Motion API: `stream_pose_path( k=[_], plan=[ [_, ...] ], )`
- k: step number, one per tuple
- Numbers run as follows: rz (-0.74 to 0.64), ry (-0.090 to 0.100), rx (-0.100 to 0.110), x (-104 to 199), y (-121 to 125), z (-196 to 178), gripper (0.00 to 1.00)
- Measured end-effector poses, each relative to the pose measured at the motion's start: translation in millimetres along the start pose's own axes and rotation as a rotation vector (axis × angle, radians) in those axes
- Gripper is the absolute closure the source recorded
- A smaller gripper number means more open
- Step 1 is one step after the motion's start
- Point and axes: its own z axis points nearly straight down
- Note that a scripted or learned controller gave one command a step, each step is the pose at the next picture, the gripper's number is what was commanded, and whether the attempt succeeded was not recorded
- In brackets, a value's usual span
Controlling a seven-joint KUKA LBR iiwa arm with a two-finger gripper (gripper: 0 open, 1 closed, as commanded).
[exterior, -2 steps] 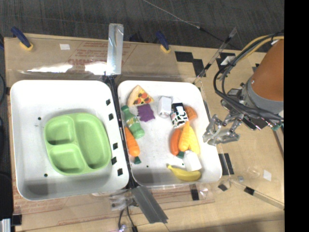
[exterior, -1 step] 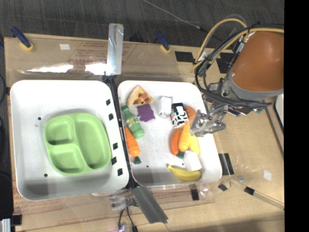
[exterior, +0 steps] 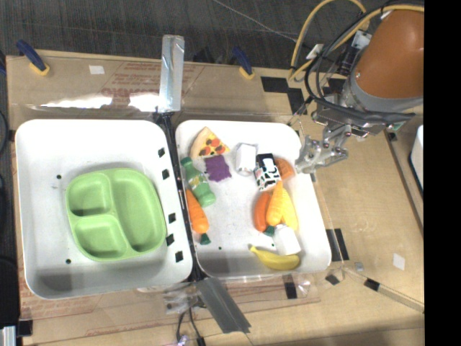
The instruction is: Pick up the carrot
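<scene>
The carrot [exterior: 197, 215] lies in the right bin [exterior: 311, 215] against its left wall, long axis running far to near, green end at the near tip. A second orange carrot-like piece [exterior: 262, 211] lies mid-bin beside a yellow corn-like toy [exterior: 283, 206]. One banana [exterior: 275, 258] rests at the near wall — one pizza slice [exterior: 209, 145] at the far end. The end effector [exterior: 317, 152] hovers over the bin's far right rim, holding nothing; whether its fingers are apart, I cannot tell. One green tray [exterior: 115, 213] sits in the left bin [exterior: 36, 157].
</scene>
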Motion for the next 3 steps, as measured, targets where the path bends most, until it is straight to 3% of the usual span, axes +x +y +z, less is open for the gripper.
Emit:
stream_pose_path(
  k=[1,2,3],
  plan=[
    [-0.043,0.002,-0.004,35,99,15,1.0],
    [-0.138,-0.002,-0.006,10,33,61,1.0],
    [-0.172,-0.001,-0.001,-26,-51,50,1.0]
  ],
)
